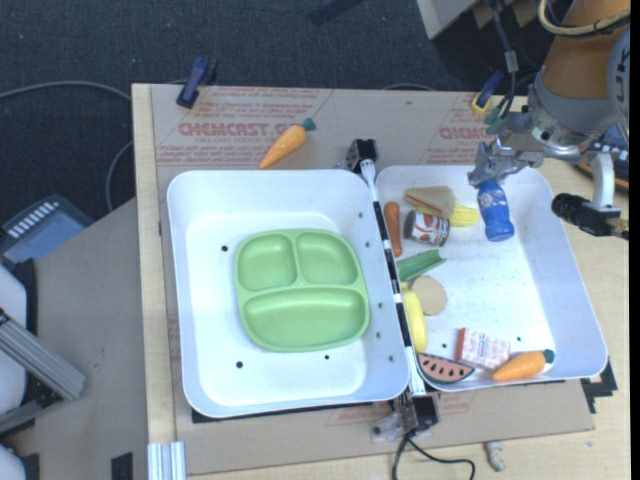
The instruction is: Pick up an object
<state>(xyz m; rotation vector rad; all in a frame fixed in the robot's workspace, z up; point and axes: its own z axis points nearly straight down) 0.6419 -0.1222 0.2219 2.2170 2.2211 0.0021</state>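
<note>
One blue bottle (496,213) hangs upright at the far side of the right bin (560,278), just under the gripper (492,175), whose jaws appear closed narrowly on its top. The pick looks largely done, judging by the bottle seeming clear of the bin floor; what is left is lifting it away above the table (250,133).

Both bins white: left bin (200,298), right bin (570,298). Divided plate (300,290) pale green. Bottle (496,212) blue, label unreadable. Carrot on the bench (283,145) orange with green top (same for the carrot in the right bin (520,366)). Watermelon slice (444,370) red, green rind. Can (429,229) red and white, probably a soup label. Arm band (590,28) orange.
</note>
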